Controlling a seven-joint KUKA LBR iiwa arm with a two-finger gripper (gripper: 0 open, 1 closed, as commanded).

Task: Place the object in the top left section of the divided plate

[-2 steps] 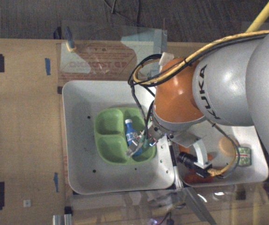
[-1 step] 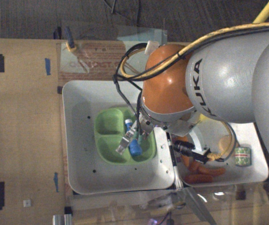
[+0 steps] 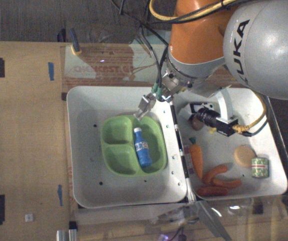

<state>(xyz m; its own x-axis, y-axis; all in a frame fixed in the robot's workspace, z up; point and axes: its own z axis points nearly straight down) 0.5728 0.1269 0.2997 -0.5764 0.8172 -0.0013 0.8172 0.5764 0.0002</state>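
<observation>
On the bench stand two shallow white bins, side by side. One green divided plate [image 3: 115, 153] with three sections lies in the left bin [image 3: 84, 149]. One blue bottle [image 3: 142, 147] with a white cap and a pale label lies lengthwise in the plate's long right-hand section, cap toward the far side; its label print is too small to read. Both smaller sections on the plate's left side hold nothing.

One gripper [image 3: 145, 106] hangs over the far right corner of the plate, just beyond the bottle's cap. Nothing sits between its fingers; whether they are open or closed cannot be told from this angle.

Contents of the right bin [image 3: 277, 157], counted: one orange carrot [image 3: 197, 159] near the dividing wall; two reddish sausage-shaped pieces [image 3: 219, 179], one touching the other near the front; one round tan disc [image 3: 244, 156]; one small can [image 3: 259, 167] with a green and white patterned label, just beside the disc, print unreadable; one small dark brown item [image 3: 197, 124] at the far side, partly covered by a black fitting on the arm.

Writing: the grey arm casing [image 3: 264, 44] carries black letters "UKA", the word cut off at its start by the casing's curve. A clear sheet [image 3: 104, 64] behind the left bin bears faded red print, not legible.
</observation>
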